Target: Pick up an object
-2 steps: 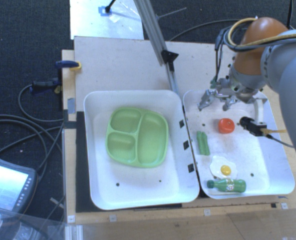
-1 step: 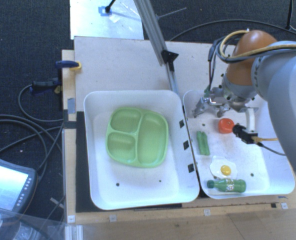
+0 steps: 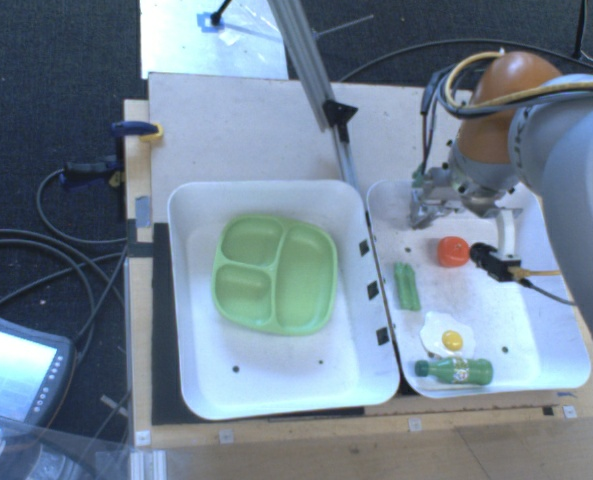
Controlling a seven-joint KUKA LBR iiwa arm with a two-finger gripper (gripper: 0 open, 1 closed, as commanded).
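Gripper (image 3: 428, 208) low over far end of right bin (image 3: 566, 358), just above orange-red ball (image 3: 453, 251); finger opening not discernible, nothing visibly held. Left bin (image 3: 191, 358) carrying green divided plate (image 3: 276, 273). In right bin: green bottle (image 3: 456, 370) at near edge, fried egg toy (image 3: 446, 335) just beyond, green stick (image 3: 407, 286) along left wall.

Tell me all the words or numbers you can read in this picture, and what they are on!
No word or number here is clear enough to read.
Small green plastic bottle lying in the right white bin: a pale label band, too small and blurred to read.
Grey handheld control pad on the floor: its screen glows, but nothing on it is legible.
Green divided plate in the left bin: no markings.
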